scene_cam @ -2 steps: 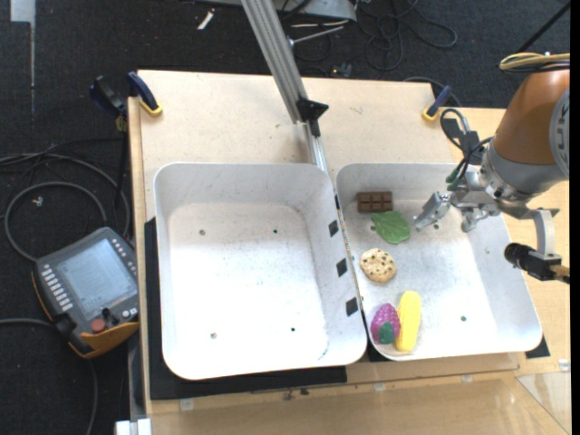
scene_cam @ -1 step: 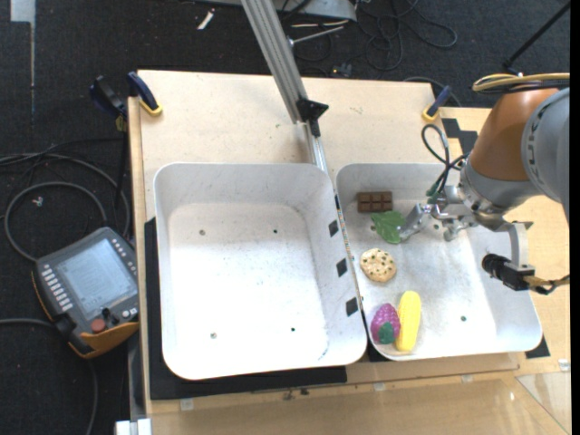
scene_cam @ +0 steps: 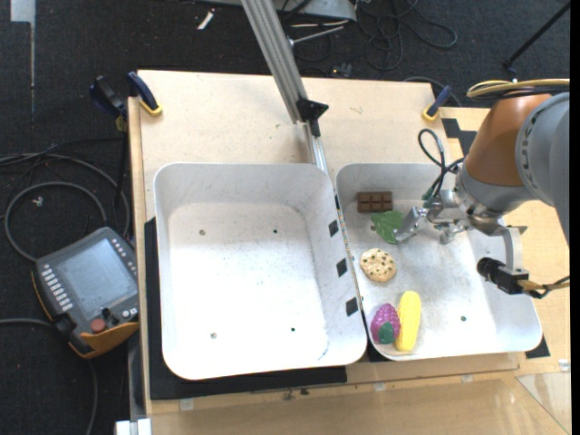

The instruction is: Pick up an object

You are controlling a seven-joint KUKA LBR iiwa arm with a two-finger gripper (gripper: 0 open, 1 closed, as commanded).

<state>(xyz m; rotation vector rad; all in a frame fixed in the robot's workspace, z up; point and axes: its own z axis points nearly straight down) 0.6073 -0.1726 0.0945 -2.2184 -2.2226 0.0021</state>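
The right bin [scene_cam: 450, 290] holds several small items. A brown chocolate bar [scene_cam: 373, 201] lies near its back wall. A green leafy piece [scene_cam: 388, 224] sits just in front of it, and a round cookie [scene_cam: 378, 265] lies nearer still. A purple berry with a green stem [scene_cam: 385, 323] and a yellow corn cob [scene_cam: 409, 320] lie side by side at the front edge. My gripper [scene_cam: 426, 231] hangs low over this bin, open, its left finger [scene_cam: 407, 228] right beside the green piece. Nothing sits between the fingers.
The left bin [scene_cam: 245, 270] adjoins the right one along a shared divider. A slanted metal rail [scene_cam: 276, 48] runs from the top of the view down to the bins' junction. A cable and black connector [scene_cam: 501, 275] hang off the wrist over the right bin's right side.
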